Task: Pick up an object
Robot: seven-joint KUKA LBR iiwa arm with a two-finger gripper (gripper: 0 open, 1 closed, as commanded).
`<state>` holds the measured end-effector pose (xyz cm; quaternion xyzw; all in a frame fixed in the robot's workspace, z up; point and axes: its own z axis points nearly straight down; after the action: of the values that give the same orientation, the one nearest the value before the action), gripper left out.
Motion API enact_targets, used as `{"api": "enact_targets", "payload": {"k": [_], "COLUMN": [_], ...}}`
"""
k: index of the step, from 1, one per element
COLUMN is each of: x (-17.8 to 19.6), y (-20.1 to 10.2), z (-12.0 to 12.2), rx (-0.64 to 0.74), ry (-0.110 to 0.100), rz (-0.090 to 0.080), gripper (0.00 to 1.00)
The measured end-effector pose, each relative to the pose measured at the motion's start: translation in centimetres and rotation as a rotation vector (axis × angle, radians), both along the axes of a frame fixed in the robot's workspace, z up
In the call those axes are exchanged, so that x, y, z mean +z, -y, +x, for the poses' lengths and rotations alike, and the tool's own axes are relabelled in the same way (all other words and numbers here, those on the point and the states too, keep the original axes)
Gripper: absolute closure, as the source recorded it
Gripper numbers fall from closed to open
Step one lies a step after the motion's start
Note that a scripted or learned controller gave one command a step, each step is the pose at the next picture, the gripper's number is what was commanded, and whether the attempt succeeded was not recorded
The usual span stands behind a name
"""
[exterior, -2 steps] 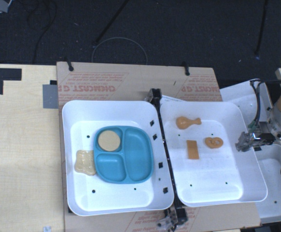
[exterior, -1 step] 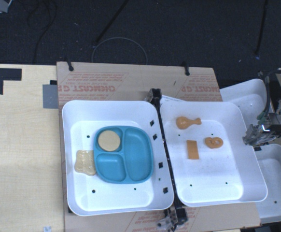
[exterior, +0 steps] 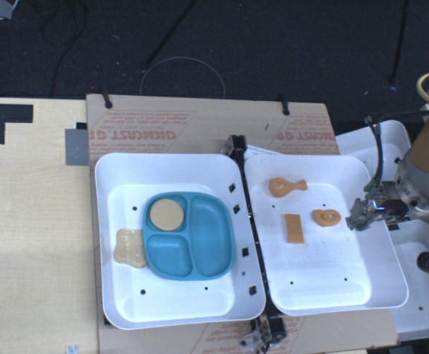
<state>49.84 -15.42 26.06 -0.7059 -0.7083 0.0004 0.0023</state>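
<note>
because the task names no one thing, the likeliest target is whichever lies nearest the gripper (exterior: 360,216), which hangs at the right edge of the right bin (exterior: 380,286); whether it is released or clenched, i cannot tell, as it reads only as a small dark shape, and nothing shows in it.

just beside it, a little toward the bin's middle, sits the coil (exterior: 326,217), a small orange rounded piece, lying flat; it is near enough round that its axis hardly matters, though it looks slightly wider across the view than up it. left of that lies the bar (exterior: 294,228), an orange block with its long axis running up and down the view, tilted a touch. above them is the drumstick (exterior: 286,187), its fat end to the left and thin end pointing right, toward the arm.

these three lie loose and apart, which i judge leaves room for a grasp on each.

in the left bin (exterior: 119,301) a blue tray (exterior: 207,234) holds a tan disc (exterior: 166,214) in its upper left compartment, and a pale slice (exterior: 130,248) lies touching the tray's left rim.
</note>
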Motion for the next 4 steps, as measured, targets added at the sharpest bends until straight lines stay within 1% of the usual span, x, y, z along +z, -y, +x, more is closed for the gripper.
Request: {"api": "enact_targets", "payload": {"k": [1,3,4], "x": [0.2,0.8,0.7], "y": [-4.5,-15.3,-20.2], "z": [-0.1,-0.1,-0.5], "rx": [0.001,0.002,0.0], "ry": [0.001,0.0,0.0], "rz": [0.0,-0.001,-0.001], "gripper": [1.0,1.0,1.0]}}
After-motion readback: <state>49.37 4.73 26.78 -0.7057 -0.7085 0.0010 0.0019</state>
